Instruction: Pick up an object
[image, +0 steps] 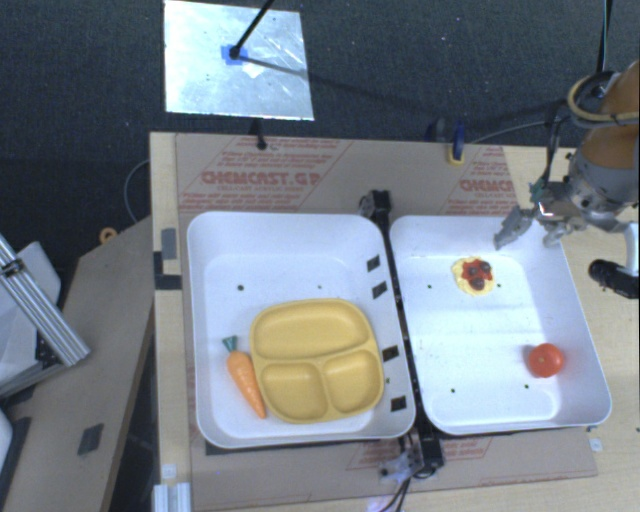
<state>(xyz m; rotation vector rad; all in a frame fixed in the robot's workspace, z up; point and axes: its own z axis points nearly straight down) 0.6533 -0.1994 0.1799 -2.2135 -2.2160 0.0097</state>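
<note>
Two white bins side by side. Claw (535, 228) hovers over the far right corner of the right bin (570, 290) — fingers spread open, nothing between them. Just below and left of the claw lies a small yellow piece with red on top (474, 275) (hard to tell what it is). Well below the claw, near the bin's front right, a tomato (545, 359). Far left of the claw, in the left bin (215, 290) — yellow tray (315, 358), three compartments, carrot (244, 380) touching its left edge.
</note>
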